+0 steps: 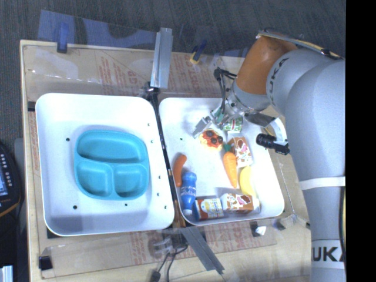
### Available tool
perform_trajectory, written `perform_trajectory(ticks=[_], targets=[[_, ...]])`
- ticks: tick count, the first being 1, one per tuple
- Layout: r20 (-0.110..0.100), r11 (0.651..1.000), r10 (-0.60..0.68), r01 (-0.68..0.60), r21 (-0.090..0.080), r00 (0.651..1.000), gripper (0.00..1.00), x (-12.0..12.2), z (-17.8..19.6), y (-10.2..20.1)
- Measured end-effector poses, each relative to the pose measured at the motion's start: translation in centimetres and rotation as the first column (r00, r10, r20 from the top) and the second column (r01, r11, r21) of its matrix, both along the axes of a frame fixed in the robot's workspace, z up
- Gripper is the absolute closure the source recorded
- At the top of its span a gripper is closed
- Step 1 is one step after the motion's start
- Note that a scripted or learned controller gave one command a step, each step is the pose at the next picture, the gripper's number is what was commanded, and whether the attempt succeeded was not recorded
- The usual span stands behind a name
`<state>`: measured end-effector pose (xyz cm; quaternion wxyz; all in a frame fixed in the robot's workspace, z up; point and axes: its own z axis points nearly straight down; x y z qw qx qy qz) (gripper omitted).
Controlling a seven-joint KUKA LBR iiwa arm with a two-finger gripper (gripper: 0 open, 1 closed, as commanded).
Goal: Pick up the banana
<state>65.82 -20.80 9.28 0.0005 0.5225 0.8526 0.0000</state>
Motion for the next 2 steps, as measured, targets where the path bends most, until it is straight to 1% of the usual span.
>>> perform_trajectory(ticks=[2], targets=[[0.001, 0.998, -0.07, 0.07, 0.0, 0.998, 0.0, -0.04, 0.01, -0.18]])
